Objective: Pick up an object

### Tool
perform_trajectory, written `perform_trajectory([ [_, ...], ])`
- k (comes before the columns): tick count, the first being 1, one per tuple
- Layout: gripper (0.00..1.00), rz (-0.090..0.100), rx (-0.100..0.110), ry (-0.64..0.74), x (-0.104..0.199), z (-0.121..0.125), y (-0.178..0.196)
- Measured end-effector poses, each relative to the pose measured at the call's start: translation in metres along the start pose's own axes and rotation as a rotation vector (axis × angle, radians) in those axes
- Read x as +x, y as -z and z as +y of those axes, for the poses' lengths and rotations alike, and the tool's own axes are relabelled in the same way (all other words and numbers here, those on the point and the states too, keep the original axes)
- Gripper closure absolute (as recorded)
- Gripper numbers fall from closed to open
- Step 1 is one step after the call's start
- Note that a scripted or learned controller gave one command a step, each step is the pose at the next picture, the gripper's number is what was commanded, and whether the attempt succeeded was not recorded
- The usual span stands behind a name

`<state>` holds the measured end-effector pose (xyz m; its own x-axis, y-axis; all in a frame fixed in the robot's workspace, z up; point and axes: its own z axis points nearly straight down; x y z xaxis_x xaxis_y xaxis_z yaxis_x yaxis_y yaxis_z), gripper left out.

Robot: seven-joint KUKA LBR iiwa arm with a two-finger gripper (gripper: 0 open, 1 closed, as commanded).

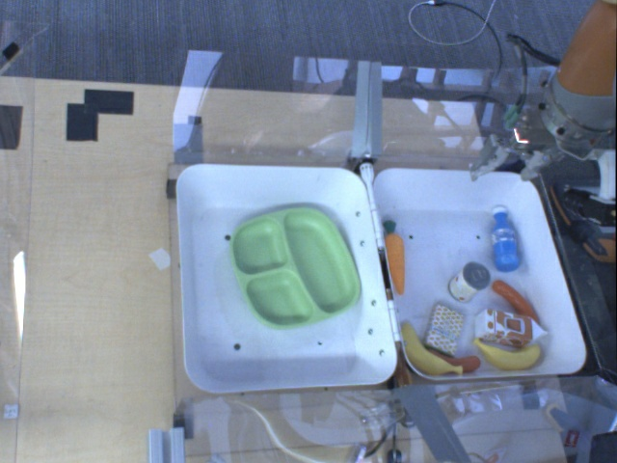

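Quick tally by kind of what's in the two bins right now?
Green divided plate: 1
Carrot: 1
Blue bottle: 1
Small round can: 1
Sausages: 2
Bananas: 2
Checkered packet: 1
Small carton: 1
Total: 10

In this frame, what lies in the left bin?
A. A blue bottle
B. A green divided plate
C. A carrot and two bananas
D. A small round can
B. The green divided plate sits alone in the left bin; the carrot, blue bottle and small round can all lie in the right bin.
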<state>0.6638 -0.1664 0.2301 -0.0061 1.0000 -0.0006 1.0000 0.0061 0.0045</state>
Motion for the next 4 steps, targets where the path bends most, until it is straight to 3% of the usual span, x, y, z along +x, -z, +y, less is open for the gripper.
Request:
perform_trajectory([
  [1, 0.00, -0.001, 0.000, -0.137, -0.039, -0.031, -0.071],
  [2, 0.00, 0.000, -0.005, -0.192, -0.032, -0.059, -0.142],
  [3, 1.00, 0.001, -0.013, -0.190, -0.031, -0.056, -0.129],
  [4, 1.00, 0.000, -0.002, -0.245, 0.030, -0.061, -0.008],
])
